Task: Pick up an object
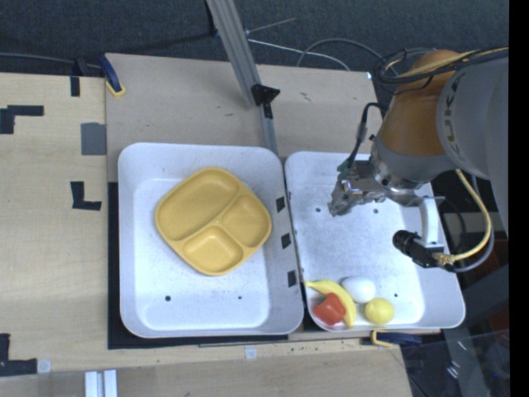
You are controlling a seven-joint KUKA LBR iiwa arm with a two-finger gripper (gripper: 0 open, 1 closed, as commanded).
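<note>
The grey two-finger gripper (340, 205) hangs over bare floor in the right-hand white bin (326, 246) — I cannot tell its state. The small toy foods (347, 298) cluster at lower right, probably its target.

Illumination is even and moderately bright, with soft shadows. The white bins (207, 321) show mild glare. Overall focus is slightly soft, with low resolution.

A yellow divided plate (213, 220) lies tilted in the left white bin (132, 246) on the wooden bench (50, 246).
</note>
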